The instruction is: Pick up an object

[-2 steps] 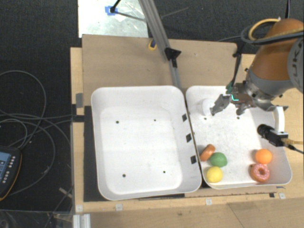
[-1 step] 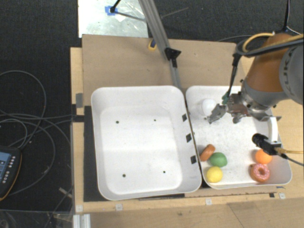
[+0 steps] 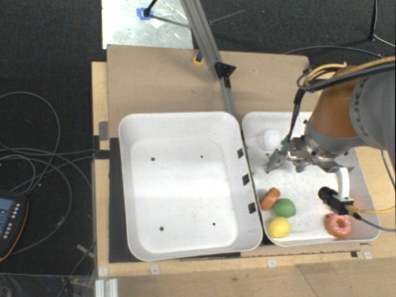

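Four objects point(image 3: 279, 208) — grouped below the jaws point(image 3: 276, 159), apart.

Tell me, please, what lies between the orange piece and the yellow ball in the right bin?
The green ball lies between the orange piece and yellow ball, seen in the camera view.

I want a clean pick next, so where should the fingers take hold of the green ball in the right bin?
Come straight down on the green ball and pinch across its upper-right to lower-left sides. The orange piece touches its left and the yellow ball crowds just below.
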Robot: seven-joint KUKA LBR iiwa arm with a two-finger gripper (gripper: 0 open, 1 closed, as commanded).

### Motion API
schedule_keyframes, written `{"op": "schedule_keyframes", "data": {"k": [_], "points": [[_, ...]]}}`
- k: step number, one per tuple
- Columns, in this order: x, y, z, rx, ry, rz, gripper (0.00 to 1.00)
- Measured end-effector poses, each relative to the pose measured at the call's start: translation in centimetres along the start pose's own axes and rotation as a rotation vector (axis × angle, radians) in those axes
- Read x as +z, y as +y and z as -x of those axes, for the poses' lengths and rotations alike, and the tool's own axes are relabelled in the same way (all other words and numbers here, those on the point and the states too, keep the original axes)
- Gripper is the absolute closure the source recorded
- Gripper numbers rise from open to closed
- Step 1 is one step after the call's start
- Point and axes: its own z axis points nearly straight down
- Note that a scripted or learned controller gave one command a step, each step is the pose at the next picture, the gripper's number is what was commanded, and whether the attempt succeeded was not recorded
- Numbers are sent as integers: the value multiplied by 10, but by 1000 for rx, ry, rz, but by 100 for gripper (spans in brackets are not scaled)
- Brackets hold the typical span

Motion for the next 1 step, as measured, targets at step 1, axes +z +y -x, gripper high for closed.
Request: {"op": "schedule_keyframes", "data": {"k": [1], "points": [[28, 0, 0, -1, 0, 3, 0]]}}
